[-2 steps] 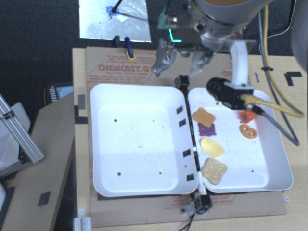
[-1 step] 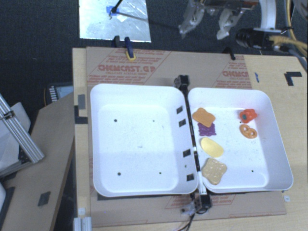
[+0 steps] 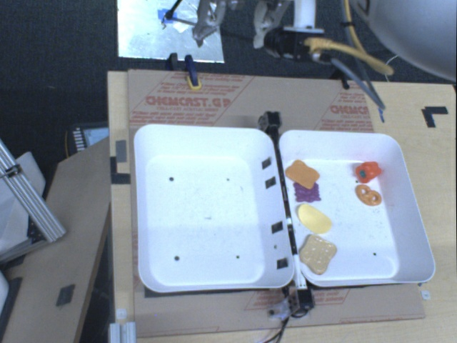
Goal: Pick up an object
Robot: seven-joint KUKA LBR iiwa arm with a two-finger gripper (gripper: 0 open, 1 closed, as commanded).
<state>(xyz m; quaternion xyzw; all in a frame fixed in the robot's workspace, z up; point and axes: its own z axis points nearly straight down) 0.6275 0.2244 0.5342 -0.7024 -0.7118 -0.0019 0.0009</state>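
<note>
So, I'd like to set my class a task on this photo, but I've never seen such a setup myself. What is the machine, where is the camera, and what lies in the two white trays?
The photo comes from one fixed camera above a bench, looking down at a slant. The grey shape at the top right is a robot arm reaching in; the metal parts at the top centre are its hand, raised well above the bench. Whether it is open or shut is unclear.

Two shallow white bins sit side by side. The right bin holds small toy foods: an orange slice-like piece, a purple piece, a yellow oval, a tan cracker-like piece, a red and green piece and a pretzel. Nothing is held.
</note>
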